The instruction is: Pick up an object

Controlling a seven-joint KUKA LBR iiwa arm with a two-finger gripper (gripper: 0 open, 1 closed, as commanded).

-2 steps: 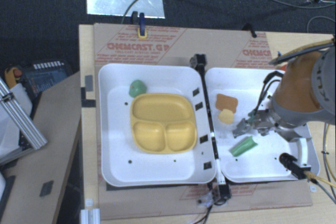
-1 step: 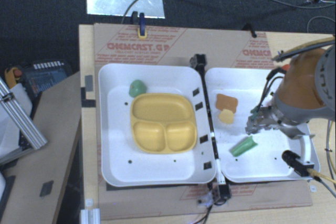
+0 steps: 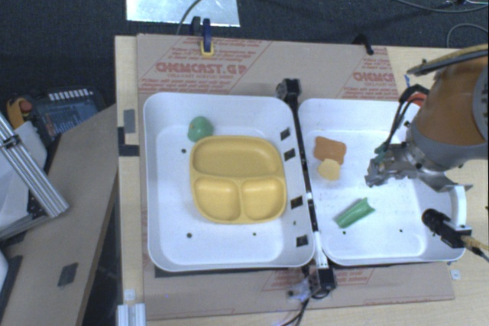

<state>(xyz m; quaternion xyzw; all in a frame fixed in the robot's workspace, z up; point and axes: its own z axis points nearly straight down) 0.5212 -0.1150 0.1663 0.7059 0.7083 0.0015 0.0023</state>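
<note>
In the right bin [image 3: 367, 114] lie an orange block [image 3: 330, 147], a small pale yellow piece [image 3: 329, 169] just below it, and a green wedge [image 3: 352, 212] nearer the front. My gripper [image 3: 378, 173] hangs over the right bin, to the right of the yellow piece and above the green wedge. I see nothing held in it. The left bin [image 3: 164, 164] holds a yellow divided tray [image 3: 235, 178] and a small green round thing [image 3: 200, 127] at the tray's back left corner.
A black divider [image 3: 299, 164] runs between the two bins. The arm's grey and orange body [image 3: 451, 118] covers the right bin's far right side. Brown cardboard [image 3: 260, 65] lies under both bins.
</note>
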